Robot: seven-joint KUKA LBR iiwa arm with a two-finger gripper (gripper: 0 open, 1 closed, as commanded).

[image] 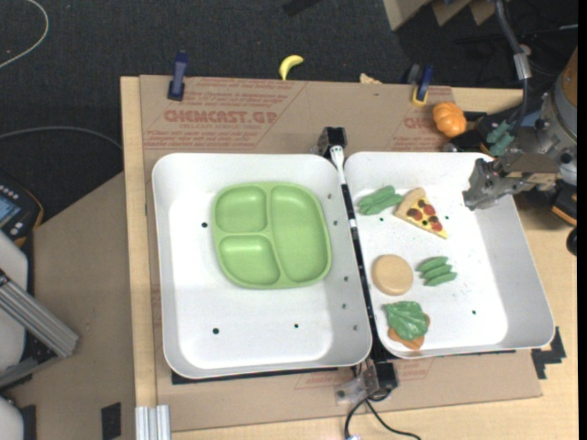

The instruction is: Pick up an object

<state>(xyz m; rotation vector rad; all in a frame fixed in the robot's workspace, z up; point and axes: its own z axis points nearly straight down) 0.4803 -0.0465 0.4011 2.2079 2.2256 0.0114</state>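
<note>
Hovering over the upper right corner of the right white bin [523,246]: grey two-finger gripper [481,193], reaching in from the right. Fingers blurred against the bin wall; spread or pressed together — cannot tell. Nothing seen pinched between them.

Lying just left of the gripper, apart from it: triangular toy pizza slice with red dots [422,213], long axis slanting, tip pointing lower right.

Resting elsewhere in the same bin: green bean pods [378,200], tan round cookie [393,274], second green pod cluster [437,270], leafy green item on an orange base [406,324], partly hiding that base.

Sitting in the left white bin [183,319]: green divided plastic plate [271,235].
</note>
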